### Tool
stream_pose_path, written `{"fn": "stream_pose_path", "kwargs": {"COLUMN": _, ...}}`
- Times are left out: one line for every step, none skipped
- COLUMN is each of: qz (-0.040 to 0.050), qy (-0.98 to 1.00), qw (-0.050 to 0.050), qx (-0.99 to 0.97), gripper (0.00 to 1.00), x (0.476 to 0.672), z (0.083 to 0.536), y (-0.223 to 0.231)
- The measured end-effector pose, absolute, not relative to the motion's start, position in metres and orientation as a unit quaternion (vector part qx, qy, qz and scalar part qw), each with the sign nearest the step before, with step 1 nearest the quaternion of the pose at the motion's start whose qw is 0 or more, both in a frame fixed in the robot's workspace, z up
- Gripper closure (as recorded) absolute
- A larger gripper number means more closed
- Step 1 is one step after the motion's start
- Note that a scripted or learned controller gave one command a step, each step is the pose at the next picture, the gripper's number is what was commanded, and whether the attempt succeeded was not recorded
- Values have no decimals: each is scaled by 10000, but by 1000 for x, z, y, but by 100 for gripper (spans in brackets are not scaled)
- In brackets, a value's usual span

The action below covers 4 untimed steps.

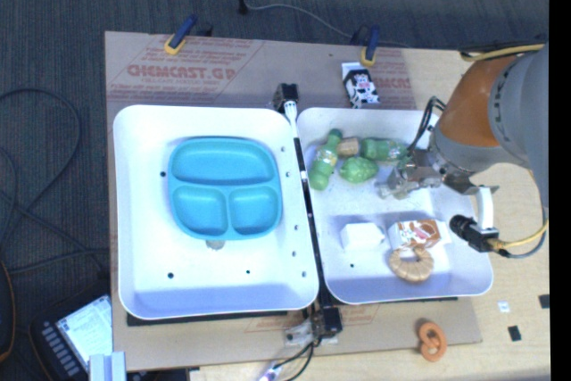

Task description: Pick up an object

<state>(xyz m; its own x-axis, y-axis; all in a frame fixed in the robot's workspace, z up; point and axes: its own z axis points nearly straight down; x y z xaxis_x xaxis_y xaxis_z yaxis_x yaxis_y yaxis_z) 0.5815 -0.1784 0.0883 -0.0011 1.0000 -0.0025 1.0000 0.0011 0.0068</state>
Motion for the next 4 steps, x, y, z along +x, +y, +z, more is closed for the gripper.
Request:
{"fn": "stream_pose_path", "kwargs": {"qz": 17, "qy": 7076, "qw": 44, "qx": 7066, "gripper": 100, "x": 626, "z": 88, "y": -224}}
{"fn": "stream_pose_path", "kwargs": {"qz": 6, "qy": 7081, "qw": 27, "qx": 7061, "gripper": 100, "x": 670, "z": 185, "y": -201}}
{"fn": "stream_pose_path", "kwargs": {"qz": -8, "qy": 7077, "qw": 11, "qx": 7065, "gripper": 0, "x": 669, "z": 183, "y": -201}}
{"fn": "stream_pose_path", "kwargs": {"qz": 10, "qy": 7076, "qw": 18, "qx": 7066, "gripper": 0, "x": 634, "z": 87, "y": -138}}
